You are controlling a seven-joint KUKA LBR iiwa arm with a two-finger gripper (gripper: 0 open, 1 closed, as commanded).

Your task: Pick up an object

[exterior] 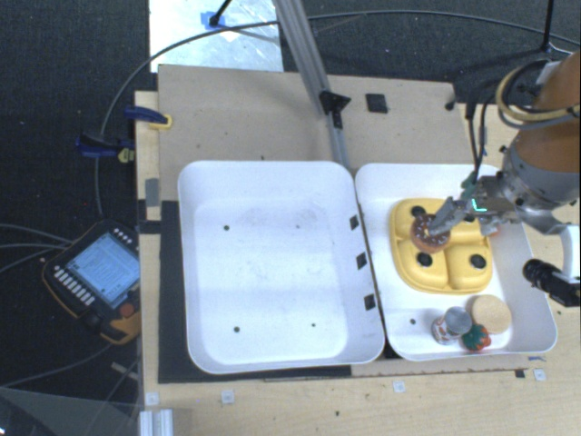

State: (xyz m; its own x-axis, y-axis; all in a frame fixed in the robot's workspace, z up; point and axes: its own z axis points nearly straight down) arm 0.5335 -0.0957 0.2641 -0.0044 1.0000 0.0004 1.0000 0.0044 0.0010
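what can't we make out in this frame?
- Pincer tip: blurred over the yellow tray; grip state unreadable.
- Brown object beneath it: too small to identify.
- Cluster at the right bin's near edge: pieces merge.
- Arm: cut off by the right edge.

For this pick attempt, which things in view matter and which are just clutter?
Matter: gripper, over the yellow tray; small brown object on the tray; tan disc and small grey and green pieces in the right bin.

Clutter: left bin, pendant, clamps.
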